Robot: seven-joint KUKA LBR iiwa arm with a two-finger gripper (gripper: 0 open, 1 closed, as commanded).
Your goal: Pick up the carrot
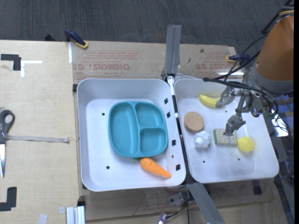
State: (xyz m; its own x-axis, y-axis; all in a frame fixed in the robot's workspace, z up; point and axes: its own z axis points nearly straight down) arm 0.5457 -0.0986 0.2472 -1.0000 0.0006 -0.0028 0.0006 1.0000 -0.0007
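camera view: carrot (155, 168) is lying at lower centre in the left bin (91, 139), touching a teal tray (138, 128). right of it, gripper (231, 126) is hanging over a sponge (224, 138); its finger state is unclear.

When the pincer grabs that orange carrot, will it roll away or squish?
The carrot looks like a smooth, stiff toy, so it probably won't squish. Its rounded, tapered shape suggests it could roll or slip from a pinch. It lies in the left bin against the blue plate, which may block rolling that way. It looks light.
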